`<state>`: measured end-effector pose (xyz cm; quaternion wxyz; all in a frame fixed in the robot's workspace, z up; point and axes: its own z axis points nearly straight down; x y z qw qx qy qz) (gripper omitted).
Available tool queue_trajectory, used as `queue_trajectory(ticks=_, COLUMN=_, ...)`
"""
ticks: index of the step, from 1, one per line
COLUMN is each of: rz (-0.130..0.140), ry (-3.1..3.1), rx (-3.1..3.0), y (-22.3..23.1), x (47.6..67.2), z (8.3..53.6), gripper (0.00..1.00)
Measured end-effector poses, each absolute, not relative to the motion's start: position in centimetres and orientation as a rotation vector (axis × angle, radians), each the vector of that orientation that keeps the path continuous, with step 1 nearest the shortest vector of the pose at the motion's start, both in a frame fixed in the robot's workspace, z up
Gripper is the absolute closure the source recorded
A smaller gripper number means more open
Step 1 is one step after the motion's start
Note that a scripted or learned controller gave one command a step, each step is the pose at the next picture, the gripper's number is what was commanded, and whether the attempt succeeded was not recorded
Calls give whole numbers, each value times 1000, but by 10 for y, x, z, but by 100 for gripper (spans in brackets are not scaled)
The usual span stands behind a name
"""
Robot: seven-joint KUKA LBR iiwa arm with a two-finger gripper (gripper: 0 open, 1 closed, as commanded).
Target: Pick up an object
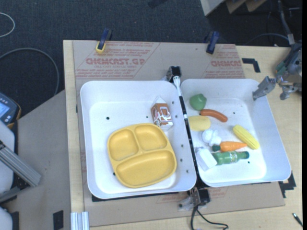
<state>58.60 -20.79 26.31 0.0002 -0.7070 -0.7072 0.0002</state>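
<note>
Lay well left of and below the hand (273, 86) in the right bin (276, 143): pepper (197, 101), sausage (213, 114), corn (246, 137), carrot (232, 146), bottle (231, 157). Farther left, yellow tray (141, 155). Hung open, gripping nothing, at the bin's far right rim.

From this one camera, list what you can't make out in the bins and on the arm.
- Gripper: small and blurred near the picture's right edge; finger state unreadable.
- Arm: cut off by the right edge.
- White item: too small to identify, hemmed in by the carrot.
- Green bottle: label too small to read.
- Brown packet: print blurred.
</note>
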Motion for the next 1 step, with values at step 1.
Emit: queue_trajectory(ticks=1, rz=-16, ry=-2238, rx=-2230, y=-177, x=539, z=461, gripper=0)
